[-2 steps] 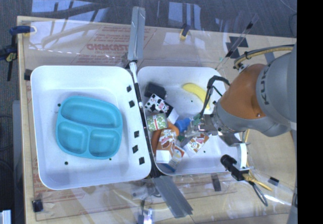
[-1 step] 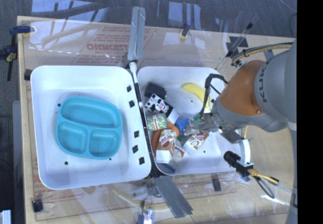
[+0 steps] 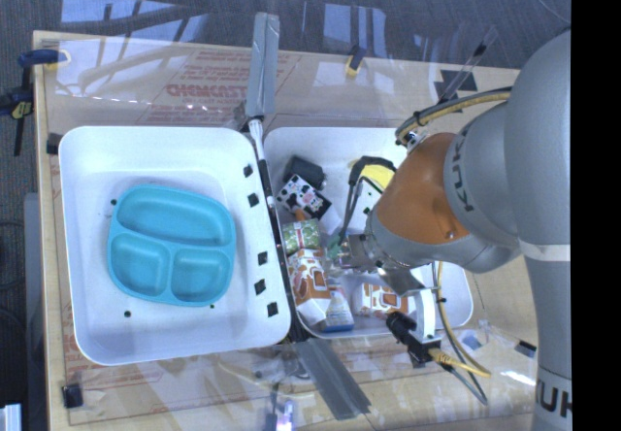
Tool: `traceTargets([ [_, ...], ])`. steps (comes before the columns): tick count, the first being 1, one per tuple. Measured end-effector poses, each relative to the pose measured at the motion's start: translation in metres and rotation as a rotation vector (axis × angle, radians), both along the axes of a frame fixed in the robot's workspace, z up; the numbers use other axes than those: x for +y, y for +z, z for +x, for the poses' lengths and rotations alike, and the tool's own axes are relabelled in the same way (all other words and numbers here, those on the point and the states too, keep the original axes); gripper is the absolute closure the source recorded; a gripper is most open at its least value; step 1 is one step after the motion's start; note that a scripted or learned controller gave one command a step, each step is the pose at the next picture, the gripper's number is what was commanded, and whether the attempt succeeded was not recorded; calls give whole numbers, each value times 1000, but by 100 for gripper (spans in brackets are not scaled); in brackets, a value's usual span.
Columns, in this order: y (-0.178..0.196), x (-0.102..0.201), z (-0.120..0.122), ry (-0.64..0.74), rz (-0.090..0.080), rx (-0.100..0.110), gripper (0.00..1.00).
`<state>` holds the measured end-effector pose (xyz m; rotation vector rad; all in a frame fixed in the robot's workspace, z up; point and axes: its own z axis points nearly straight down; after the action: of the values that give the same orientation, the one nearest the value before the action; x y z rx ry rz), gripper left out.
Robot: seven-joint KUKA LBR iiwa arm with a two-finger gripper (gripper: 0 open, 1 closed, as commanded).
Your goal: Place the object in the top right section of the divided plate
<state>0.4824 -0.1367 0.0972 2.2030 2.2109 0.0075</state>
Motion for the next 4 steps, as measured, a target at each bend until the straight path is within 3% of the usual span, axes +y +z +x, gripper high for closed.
traceTargets([
  [1,7,-1,1,5,0,2,100],
  [2,92,50,-5,73,12,25,100],
  [3,112,176,38,106,11,25,100],
  [4,29,241,14,218,8,30,100],
])
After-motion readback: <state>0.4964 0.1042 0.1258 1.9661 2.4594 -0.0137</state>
